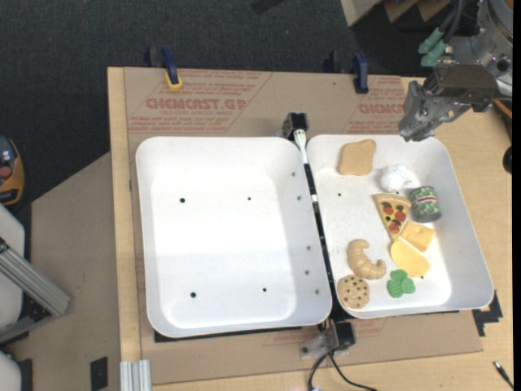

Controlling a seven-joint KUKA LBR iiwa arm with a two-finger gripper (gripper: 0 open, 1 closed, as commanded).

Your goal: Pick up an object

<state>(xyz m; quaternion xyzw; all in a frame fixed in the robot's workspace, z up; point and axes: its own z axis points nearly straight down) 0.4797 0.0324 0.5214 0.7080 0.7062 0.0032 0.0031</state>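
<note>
Standing at the bench, take the right bin (456,218) as the landmark. Everything loose lies inside it, mostly along its right half. Nearest me, at its front edge, sits one chocolate-chip cookie (353,291), with one small green leafy piece (400,283) just to its right. A step further in lies one croissant (365,259), and beside it two yellow cheese pieces (411,247), touching each other. Beyond them is one pizza slice (393,213), next to one green-labelled can (424,203). Then one white crumpled lump (396,177), and farthest back, near the bin's rear wall, one tan slice of bread (356,157), lying apart from the rest. That makes nine pieces by my count.

These all look like toy food, so I'd judge them light and mostly stiff, with smooth, somewhat slippery skins. The flat ones, such as the cookie, pizza and cheese, hug the floor and give fingers little to bite. The can seems the best bet, rigid and round, taken across its sides. The croissant's thick middle would also do. The bread has free room around it.

The gripper (422,122) hangs over the bin's far right corner, above the rim, holding nothing. Its dark fingers look close together, but I cannot tell for sure.
</note>
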